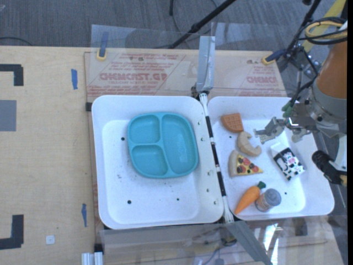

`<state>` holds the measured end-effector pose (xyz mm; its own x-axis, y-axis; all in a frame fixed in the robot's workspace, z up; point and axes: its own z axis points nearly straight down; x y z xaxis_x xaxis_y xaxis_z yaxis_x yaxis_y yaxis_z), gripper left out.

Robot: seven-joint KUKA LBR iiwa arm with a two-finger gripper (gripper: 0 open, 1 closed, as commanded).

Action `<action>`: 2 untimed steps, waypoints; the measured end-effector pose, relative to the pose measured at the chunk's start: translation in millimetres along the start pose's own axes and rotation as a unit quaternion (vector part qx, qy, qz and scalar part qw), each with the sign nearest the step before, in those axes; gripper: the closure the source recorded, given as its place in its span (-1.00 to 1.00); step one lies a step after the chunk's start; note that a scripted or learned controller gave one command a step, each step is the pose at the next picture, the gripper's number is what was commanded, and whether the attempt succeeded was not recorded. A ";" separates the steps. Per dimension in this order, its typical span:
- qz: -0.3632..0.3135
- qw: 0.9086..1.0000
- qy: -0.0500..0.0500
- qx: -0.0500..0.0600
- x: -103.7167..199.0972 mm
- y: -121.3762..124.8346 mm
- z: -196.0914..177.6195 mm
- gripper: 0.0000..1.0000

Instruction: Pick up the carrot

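Lying in the right bin point(325, 200), the carrot point(247, 198) touches a can point(268, 199); the empty claw point(276, 128) hovers open.

At lower right of the frame the carrot point(247, 198) lies tilted in the right bin point(320, 203), touching a small can point(268, 199); the gripper point(268, 130) hovers open above, nothing between its fingers
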<state>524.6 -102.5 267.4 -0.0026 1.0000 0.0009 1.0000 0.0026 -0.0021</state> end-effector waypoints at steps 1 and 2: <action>-0.141 0.990 0.000 0.000 4.7 -44.0 97.7 -1.00; -0.181 0.983 -0.002 -0.007 -1.3 -41.2 178.7 -1.00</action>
<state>483.0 -103.7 88.8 -0.3588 0.9334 -0.0048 0.9333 0.3588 0.0117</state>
